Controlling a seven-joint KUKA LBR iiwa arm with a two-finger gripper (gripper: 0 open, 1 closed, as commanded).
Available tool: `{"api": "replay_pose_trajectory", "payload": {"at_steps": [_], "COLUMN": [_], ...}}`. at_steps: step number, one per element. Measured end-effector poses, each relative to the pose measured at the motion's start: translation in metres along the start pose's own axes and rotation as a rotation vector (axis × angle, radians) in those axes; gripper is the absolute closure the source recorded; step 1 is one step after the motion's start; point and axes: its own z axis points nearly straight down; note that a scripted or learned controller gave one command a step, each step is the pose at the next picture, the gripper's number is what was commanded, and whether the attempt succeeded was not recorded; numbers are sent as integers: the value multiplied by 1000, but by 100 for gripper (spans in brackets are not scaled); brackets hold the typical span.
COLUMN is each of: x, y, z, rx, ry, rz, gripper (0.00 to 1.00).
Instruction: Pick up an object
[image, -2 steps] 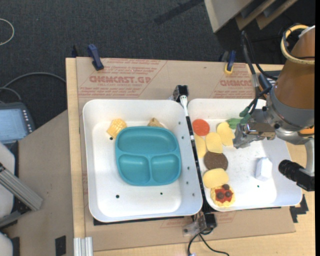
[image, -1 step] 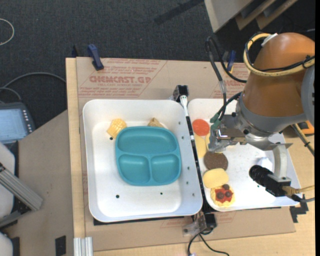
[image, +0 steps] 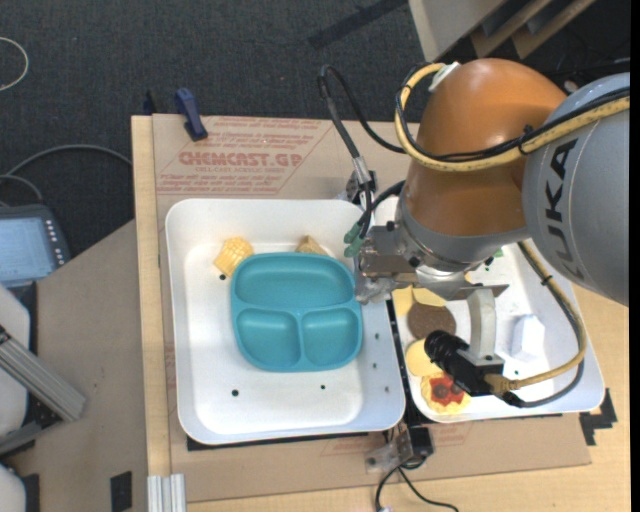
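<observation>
L bin (image: 200, 390): shallow white plastic, rounded corners, smooth. Holds teal divided plate (image: 297, 322), glossy, 3 compartments, rounded-square outline, lying flat near bin centre. Yellow ridged corn piece (image: 232, 254) just beside plate's upper-left corner; small tan wedge (image: 311, 244) at plate's top edge. R bin (image: 590, 385): brown round disc (image: 431, 320), white blocky item (image: 526, 335), yellow-and-red toy (image: 444, 392) near the front wall. Gripper (image: 372, 268) sits over the divide betw. bins, at plate's upper-right corner; finger state: cannot tell, hidden under wrist
</observation>
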Motion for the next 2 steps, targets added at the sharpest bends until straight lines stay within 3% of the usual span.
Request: {"api": "replay_pose_trajectory", "payload": {"at_steps": [1, 2], "x": [-31, -92], "y": [1, -1], "z": [-152, -75], "rx": [-17, 8], "ry": [2, -3], "rz": [6, 14], "gripper": [100, 100]}}
